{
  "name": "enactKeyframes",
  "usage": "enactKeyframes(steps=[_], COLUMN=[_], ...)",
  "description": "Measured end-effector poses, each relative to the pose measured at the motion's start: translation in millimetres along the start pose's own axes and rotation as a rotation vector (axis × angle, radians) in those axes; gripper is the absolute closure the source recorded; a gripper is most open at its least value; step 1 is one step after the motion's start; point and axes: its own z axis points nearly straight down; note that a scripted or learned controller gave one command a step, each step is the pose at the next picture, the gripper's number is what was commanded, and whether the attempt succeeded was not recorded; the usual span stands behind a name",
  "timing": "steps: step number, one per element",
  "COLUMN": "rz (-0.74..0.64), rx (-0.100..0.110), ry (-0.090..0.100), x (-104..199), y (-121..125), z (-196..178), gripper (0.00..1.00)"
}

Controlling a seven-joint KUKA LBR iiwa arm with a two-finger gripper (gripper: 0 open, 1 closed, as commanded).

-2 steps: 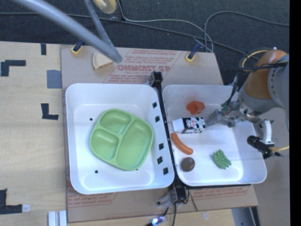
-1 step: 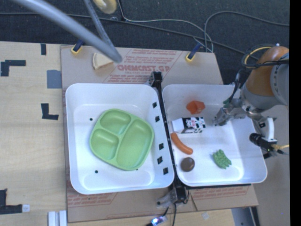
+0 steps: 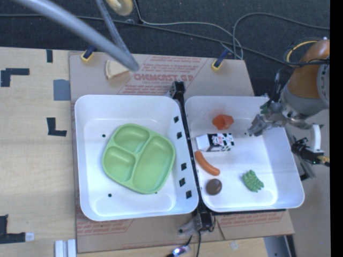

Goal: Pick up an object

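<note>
- Locate the gripper [image 3: 256, 128] at the right side of the right bin [image 3: 278, 197], low over the bin's upper right area, with the grey arm [image 3: 305, 90] and its orange band reaching in from the right.
- Note that you cannot tell how the gripper is set; it appears small and dark against the white floor. Nothing is visibly held.
- Find the candidate objects in the right bin: an orange-red piece [image 3: 223, 121] near the top centre, to the left of the gripper and apart from it.
- Below that piece lies a small black-and-white carton [image 3: 216, 142], resting on its side.
- An orange sausage-shaped item [image 3: 206, 163] lies diagonally just below the carton, near the bin's left wall.
- A brown round object [image 3: 214, 186] sits below the sausage-shaped item.
- A green knobbly item [image 3: 252, 180] lies toward the lower right, well apart from the gripper.
- In the left bin [image 3: 88, 143] you see a green divided plate [image 3: 139, 158], lying flat near the centre.
</note>
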Motion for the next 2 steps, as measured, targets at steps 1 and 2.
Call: enactKeyframes(steps=[1, 2], rz=[-0.001, -0.001], rx=[-0.002, -0.002], ry=[-0.001, -0.002], x=[4, 10], y=[8, 10], z=[-61, -124], gripper=[1.0, 1.0])
